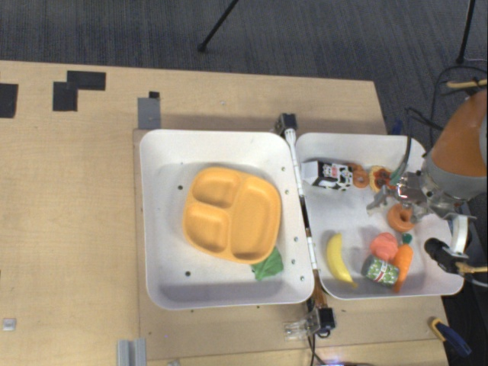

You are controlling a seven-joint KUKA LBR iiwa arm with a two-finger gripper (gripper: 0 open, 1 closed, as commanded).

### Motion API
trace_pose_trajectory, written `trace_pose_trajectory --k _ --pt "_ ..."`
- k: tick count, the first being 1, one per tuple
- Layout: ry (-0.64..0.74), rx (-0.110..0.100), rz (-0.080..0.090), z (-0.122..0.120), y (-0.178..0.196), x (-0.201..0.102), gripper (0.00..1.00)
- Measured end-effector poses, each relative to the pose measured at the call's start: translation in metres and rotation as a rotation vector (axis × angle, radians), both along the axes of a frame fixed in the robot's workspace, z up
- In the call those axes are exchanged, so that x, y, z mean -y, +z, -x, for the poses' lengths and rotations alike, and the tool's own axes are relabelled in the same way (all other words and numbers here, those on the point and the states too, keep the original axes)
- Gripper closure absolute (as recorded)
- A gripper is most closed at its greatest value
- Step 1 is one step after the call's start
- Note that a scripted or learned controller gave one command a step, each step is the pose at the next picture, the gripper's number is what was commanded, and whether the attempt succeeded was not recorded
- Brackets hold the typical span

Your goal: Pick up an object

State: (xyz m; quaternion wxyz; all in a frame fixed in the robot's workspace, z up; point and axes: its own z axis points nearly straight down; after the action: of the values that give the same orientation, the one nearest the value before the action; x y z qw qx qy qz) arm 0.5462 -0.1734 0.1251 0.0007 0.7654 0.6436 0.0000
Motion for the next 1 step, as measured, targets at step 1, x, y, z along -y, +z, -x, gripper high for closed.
trace_pose_trajectory --k 1 --pt "0.312 0.015 0.007 -0.0125 -0.0319 0.0162 0.0"
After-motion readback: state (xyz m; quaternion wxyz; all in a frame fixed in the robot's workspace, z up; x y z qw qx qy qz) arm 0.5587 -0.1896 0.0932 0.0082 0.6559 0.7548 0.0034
